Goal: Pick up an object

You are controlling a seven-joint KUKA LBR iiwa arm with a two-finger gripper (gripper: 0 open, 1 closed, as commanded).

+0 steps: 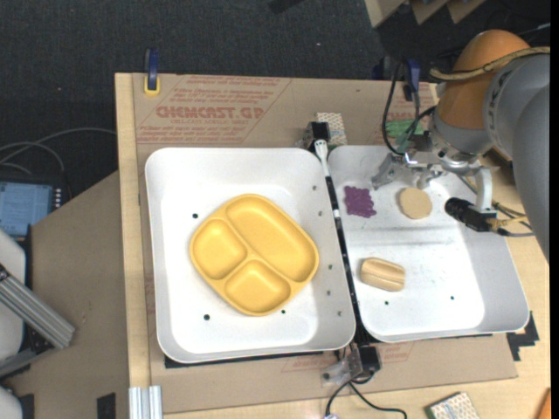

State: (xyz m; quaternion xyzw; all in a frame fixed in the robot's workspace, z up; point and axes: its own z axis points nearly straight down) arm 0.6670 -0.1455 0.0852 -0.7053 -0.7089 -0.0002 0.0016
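Observation:
My gripper point(404, 179) hangs over the far end of the right bin point(454, 312), open, with nothing between its fingers. A round tan disc point(416, 204) lies just in front of the fingertips, apart from them. To the disc's left is a small purple lump point(358, 201). A tan roll-shaped piece point(383, 274) lies nearer the front of this bin, close to its left wall.
The left bin point(175, 321) holds a yellow three-part plate point(252, 253) in its middle. A small black-and-white part point(321, 134) sits on the bench at the top of the divider between the bins. The arm point(515, 103) comes in from the right.

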